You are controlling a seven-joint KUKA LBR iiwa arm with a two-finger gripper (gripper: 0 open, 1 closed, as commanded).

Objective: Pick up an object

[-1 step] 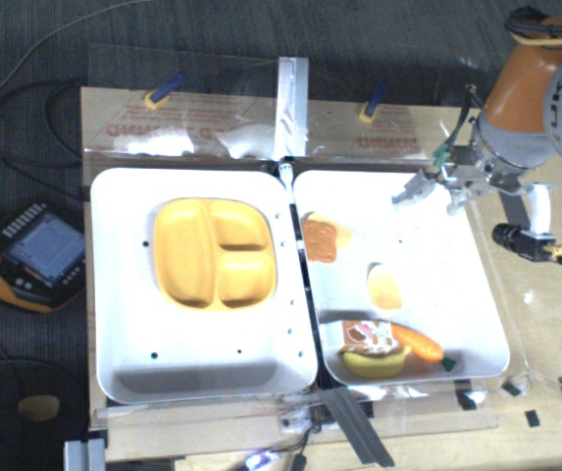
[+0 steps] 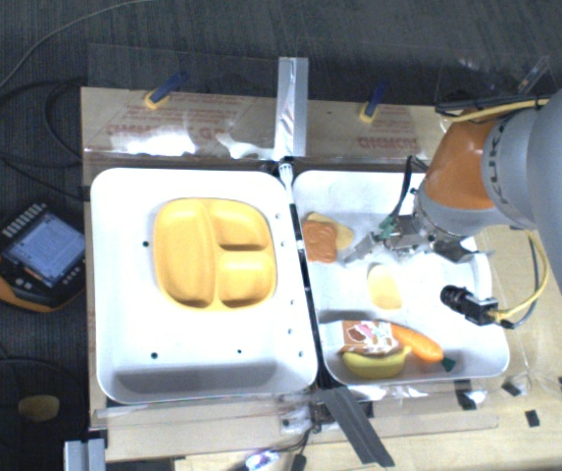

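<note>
On the floor at the far left lay an orange-and-black handheld controller (image 2: 30, 256) with its cable running off along the carpet. The left bin (image 2: 114, 361) on the surface (image 2: 192, 116) held a yellow divided tray (image 2: 214, 251), sitting a little above the bin's middle and apart from its walls. A metal strip (image 2: 291, 106) stood at the seam between the two bins.

In the right bin (image 2: 491, 356), a brown bun-like piece (image 2: 322, 237) lay against the left wall. A pale yellow block (image 2: 385, 287) sat near the centre. Along the lower wall a banana (image 2: 374, 364), a red-and-white packet (image 2: 366, 337) and a carrot (image 2: 420, 342) were crowded together, touching.

The jaws (image 2: 386, 235) hung over the upper middle of the right bin, between the bun and the pale block, just above the block. Whether they were open or closed could not be told, and nothing showed between them. The grey arm (image 2: 531, 165) with its orange band (image 2: 460, 170) covered the bin's upper right corner.
</note>
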